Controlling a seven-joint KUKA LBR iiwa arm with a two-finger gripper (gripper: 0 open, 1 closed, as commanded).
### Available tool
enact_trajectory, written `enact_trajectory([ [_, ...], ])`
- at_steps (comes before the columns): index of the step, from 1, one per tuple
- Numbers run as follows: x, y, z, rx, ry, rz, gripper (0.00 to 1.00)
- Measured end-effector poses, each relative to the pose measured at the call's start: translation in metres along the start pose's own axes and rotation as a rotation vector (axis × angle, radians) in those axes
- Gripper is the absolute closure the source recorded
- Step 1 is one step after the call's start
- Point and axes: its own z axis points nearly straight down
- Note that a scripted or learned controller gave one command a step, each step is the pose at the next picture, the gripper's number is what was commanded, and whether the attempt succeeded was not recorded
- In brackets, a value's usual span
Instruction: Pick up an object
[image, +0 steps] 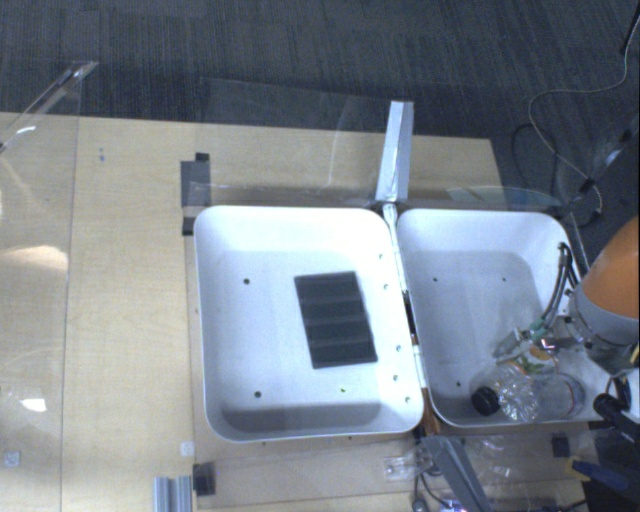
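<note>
A dark ribbed rectangular pad lies flat in the middle of the left bin. In the right bin, a clear plastic bottle with a black cap lies near the front right corner. My gripper reaches in from the right and hangs low just above the bottle's far side. The grey arm with its orange band stands over the bin's right wall. Nothing is visibly held.
A metal post rises behind the seam between the bins. Cables trail on the floor at the back right. Clear plastic sheets cover the wooden bench on the left. Brackets and wires sit at the front edge.
</note>
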Motion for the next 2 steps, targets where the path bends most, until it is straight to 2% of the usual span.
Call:
enact_trajectory([
  [1, 0.0, 0.005, -0.013, -0.011, -0.003, -0.001, 1.0],
  [2, 0.064, 0.031, -0.086, 0.004, 0.003, -0.031, 1.0],
])
